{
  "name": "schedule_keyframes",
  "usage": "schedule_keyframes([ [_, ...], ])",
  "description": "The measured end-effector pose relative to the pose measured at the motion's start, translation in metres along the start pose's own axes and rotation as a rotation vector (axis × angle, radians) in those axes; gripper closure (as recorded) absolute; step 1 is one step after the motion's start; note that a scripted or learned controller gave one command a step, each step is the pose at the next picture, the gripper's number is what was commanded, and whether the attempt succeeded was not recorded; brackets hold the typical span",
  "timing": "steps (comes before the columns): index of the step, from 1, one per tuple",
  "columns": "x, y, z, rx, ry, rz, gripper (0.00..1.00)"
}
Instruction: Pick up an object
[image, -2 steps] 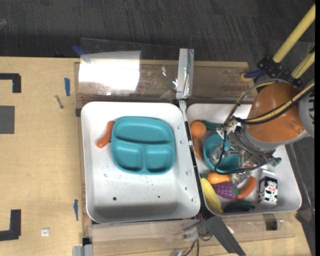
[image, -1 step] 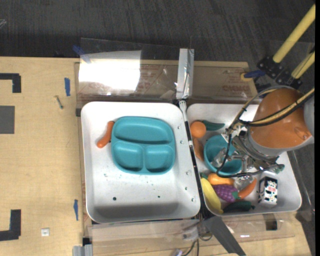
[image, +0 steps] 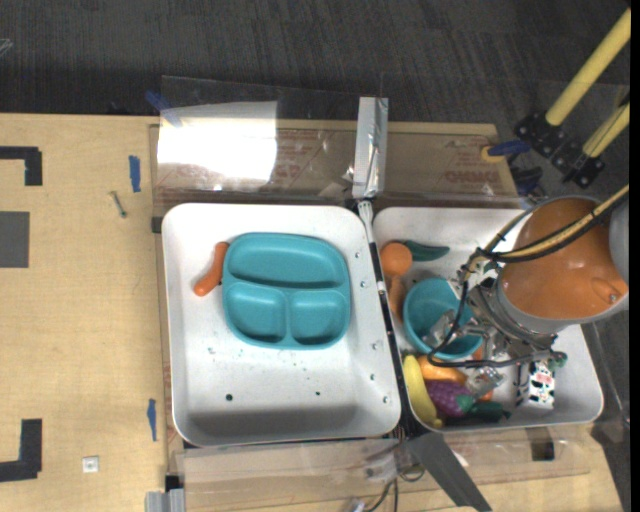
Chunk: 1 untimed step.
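From the overhead camera: gripper (image: 487, 362) down in the right bin (image: 588, 392), among a teal cup (image: 432, 310), banana (image: 417, 388) and purple grapes (image: 455, 402); cannot tell its state. Crowded pile, so likely to graze the cup rim or clamp two toys and slip. Teal divided plate (image: 287, 288) and orange carrot (image: 211, 269) well apart in the left bin (image: 190, 330)

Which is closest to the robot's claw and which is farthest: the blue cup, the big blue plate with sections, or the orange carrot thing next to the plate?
From the gripper in the right bin:
1. Blue cup, just to its left in the same bin.
2. Blue sectioned plate, in the left bin.
3. Orange carrot-like piece, at the plate's far left edge, farthest away.
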<state>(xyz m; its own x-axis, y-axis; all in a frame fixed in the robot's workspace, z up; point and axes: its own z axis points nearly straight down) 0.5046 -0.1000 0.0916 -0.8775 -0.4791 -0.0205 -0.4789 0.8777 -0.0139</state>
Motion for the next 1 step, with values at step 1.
schedule_keyframes([
  [1,-0.0012,0.0029,-0.0002,0.002,0.001,-0.049,0.00],
])
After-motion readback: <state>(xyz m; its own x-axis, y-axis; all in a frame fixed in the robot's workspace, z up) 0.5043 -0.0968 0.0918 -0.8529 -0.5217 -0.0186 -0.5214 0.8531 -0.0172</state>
